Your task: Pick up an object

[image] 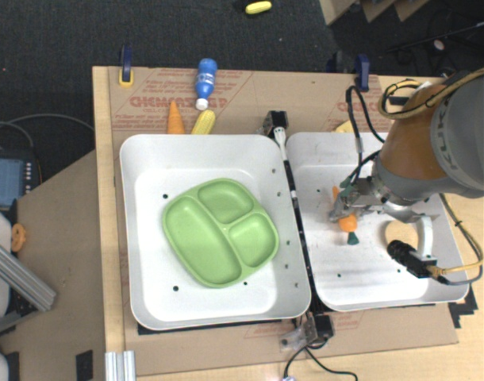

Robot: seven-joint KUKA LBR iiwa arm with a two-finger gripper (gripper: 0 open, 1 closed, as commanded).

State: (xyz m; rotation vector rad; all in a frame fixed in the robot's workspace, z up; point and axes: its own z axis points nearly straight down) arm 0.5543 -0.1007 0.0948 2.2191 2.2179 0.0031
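Two white bins sit side by side on a bench. In the right bin, a small orange carrot toy lies mid-floor. The gripper hangs just above it, probably lined up for a grab; its grip cannot be made out. Left of that bin, a green divided plate rests in the other bin. Beyond lie a bottle and small toys.

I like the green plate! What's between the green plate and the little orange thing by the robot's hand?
From the camera view, bare white bin floor, then the raised rims where the two bins meet, lie between the green plate and the small orange object. Nothing else sits there.
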